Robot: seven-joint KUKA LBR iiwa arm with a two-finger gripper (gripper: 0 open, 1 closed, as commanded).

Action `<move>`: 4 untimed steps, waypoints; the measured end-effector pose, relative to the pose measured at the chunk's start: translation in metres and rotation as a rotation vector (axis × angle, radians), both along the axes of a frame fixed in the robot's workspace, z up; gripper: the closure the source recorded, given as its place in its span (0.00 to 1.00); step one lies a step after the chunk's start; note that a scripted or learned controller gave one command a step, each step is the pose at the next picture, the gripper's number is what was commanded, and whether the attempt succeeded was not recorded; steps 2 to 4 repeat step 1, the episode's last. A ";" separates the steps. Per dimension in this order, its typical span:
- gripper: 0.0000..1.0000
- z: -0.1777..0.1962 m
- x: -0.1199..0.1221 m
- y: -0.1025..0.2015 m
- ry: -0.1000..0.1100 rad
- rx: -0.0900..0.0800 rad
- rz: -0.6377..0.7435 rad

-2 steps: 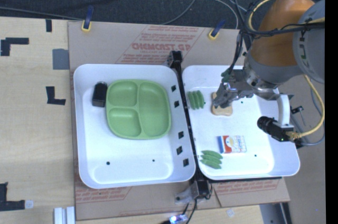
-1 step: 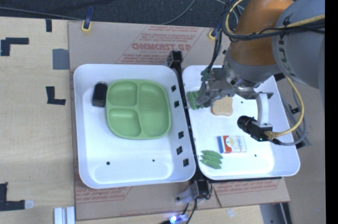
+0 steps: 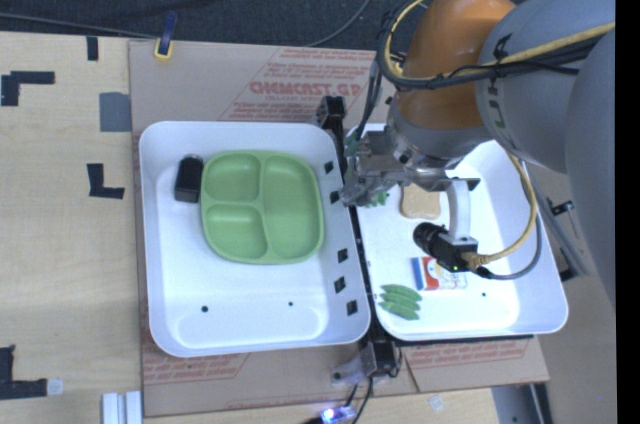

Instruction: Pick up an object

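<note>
- The pincer [image 3: 365, 184] hangs low over the right bin [image 3: 520, 312], at its left edge near the far corner, beside the divide between the bins; whether it is wide or narrow cannot be told.
- Something small and green shows at its tip, too blurred to name.
- Candidate objects lie in the right bin: a toast slice [image 3: 422, 203] just beside the pincer, a pea pod [image 3: 400, 301] near the front edge, and a red-and-blue packet [image 3: 432, 272].
- The left bin [image 3: 170, 312] holds a green divided plate [image 3: 262, 206] and a black block [image 3: 188, 179].
- Judging by this, no lift is confirmed; gripping and raising remain.
</note>
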State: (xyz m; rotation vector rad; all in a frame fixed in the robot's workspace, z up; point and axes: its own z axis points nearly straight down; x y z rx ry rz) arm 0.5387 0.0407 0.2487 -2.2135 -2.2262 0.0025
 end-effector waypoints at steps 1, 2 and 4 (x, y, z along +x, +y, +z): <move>1.00 -0.010 0.000 0.062 -0.001 -0.001 0.001; 1.00 -0.010 0.000 0.062 -0.001 -0.001 0.001; 1.00 -0.010 0.000 0.062 -0.001 -0.001 0.001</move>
